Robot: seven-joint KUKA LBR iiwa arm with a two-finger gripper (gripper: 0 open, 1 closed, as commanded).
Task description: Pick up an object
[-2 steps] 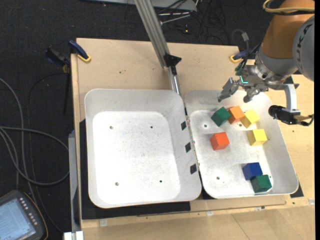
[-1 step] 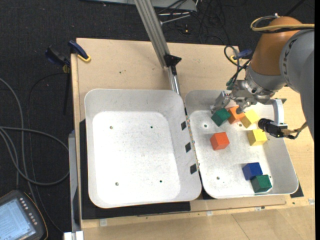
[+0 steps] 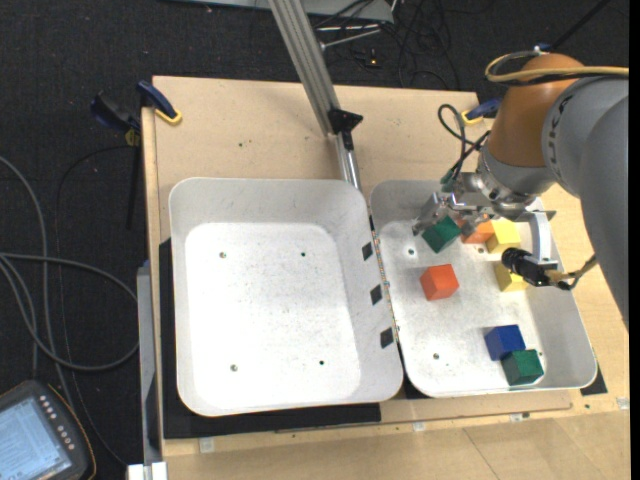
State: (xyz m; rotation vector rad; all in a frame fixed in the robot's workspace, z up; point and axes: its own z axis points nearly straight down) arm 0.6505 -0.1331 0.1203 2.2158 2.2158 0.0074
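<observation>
From above, the gripper (image 3: 447, 218) sits in the upper part of the right bin (image 3: 560, 313), at the frame's right, its fingers clamped on a green block (image 3: 439, 235). The block is a small dark-green cube, tilted so its corners point roughly up and down the frame; it has no clear long axis. Just below it lies an orange block (image 3: 439, 282). Near the lower right corner, a blue block (image 3: 503, 340) touches another green block (image 3: 523, 366).
</observation>
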